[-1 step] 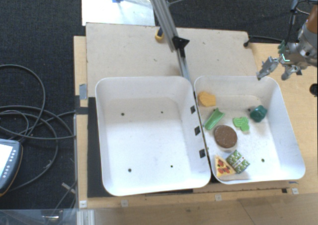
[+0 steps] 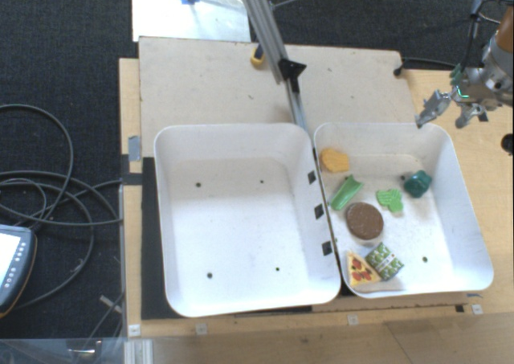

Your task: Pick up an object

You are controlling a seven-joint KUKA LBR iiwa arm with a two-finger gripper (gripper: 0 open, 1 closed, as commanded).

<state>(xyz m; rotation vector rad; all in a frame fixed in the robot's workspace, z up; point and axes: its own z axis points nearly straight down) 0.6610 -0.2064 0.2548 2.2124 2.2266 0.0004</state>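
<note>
The right bin holds several small objects: an orange-yellow lump, a green pod-like piece, a small light-green piece, a dark teal piece, a brown disc, a pizza-slice toy and a green-and-white patterned block. My gripper hangs above the far right corner of that bin, beyond its rim, fingers spread open with nothing between them. It is well clear of every object.
The left bin lies beside the right one, sharing a divider with black clips. A slanted metal pole crosses the top of the view down toward the bins' junction. Cables and a tablet lie on the dark floor at left.
</note>
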